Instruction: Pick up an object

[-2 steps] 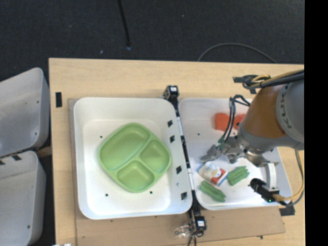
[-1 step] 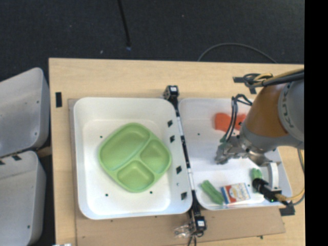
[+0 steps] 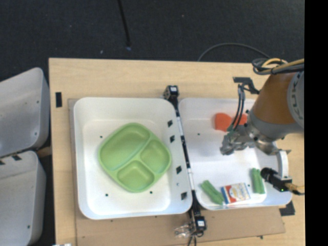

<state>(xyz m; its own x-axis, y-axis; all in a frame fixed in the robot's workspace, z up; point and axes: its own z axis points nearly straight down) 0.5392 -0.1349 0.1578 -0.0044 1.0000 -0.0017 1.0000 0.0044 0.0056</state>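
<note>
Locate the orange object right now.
The orange object lies in the right bin, toward its far side, just left of the arm's wrist and above the gripper in the camera view.

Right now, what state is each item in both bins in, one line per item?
green divided plate: flat, right side up, alone in the left bin.
orange object: in the right bin, partly hidden by the arm.
two green pieces: lying flat near the right bin's front edge.
small printed packet: flat between them.
end effector: above the right bin, nothing seen between its fingers.
</note>
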